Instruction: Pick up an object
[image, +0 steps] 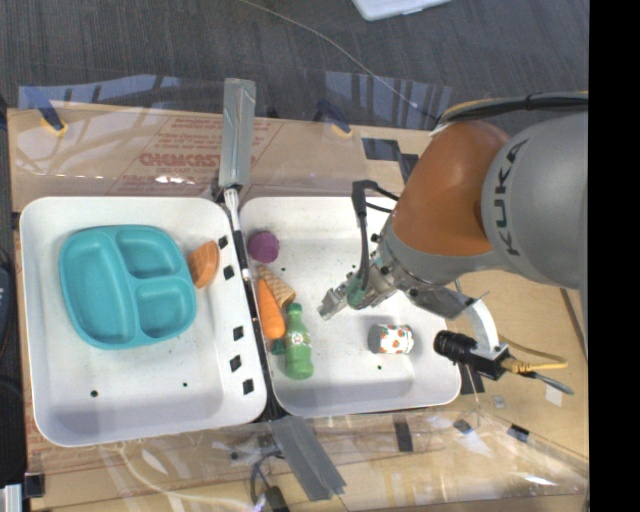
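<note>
The gripper (338, 298) hangs over the middle of the right bin (330, 395), its tips just above bare white floor, and I cannot tell whether it is open or closed; nothing shows between its tips. The nearest candidate is the small can (391, 339), lying on its side just right of and below the gripper, near the centre of the frame. It looks light and rigid, probably a toy, with a smooth round wall that could roll away if nudged; a hold across its short body, jaws against the curved sides, seems safest. Along the left wall of the same bin lie four more things: one purple ball (263, 245) at the top, one cone (280, 290) below it, one carrot (271, 312) touching the wall, and one green bottle (296, 344) just beside the carrot. The ball would likely slip out of flat jaws, and the carrot and bottle sit so close together and so near the wall that a clean grasp looks awkward. The left bin (130, 410) holds one teal tray (125, 285) with three compartments, stiff and too broad to pinch except at its rim, and one orange piece (204, 263) at the tray's right edge. That makes two bins and seven loose items in all.
</note>
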